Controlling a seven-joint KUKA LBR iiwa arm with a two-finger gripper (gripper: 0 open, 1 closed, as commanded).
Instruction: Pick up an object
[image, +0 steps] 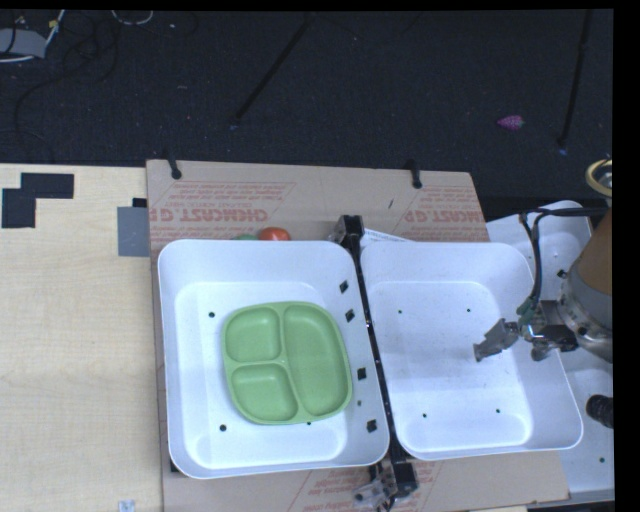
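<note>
arm (600, 290): cut off at right edge | red object (273, 235): half hidden behind left bin (175, 300) rim

Both bins (440, 440) are looking like smooth white plastic, slightly glossy. Green plate (287, 361) is showing as matt-to-satin moulded plastic, three compartments. Board (300, 205) under the bins is reading as brown cardboard, matt, with red print. Tabletop (70, 350) is looking like pale wood laminate, smooth, low sheen. Pincer (497, 341) is appearing as dull grey metal. Floor (300, 80) behind is looking like dark rough carpet. Cables (533, 250) are showing as black rubbery sheath.
</note>
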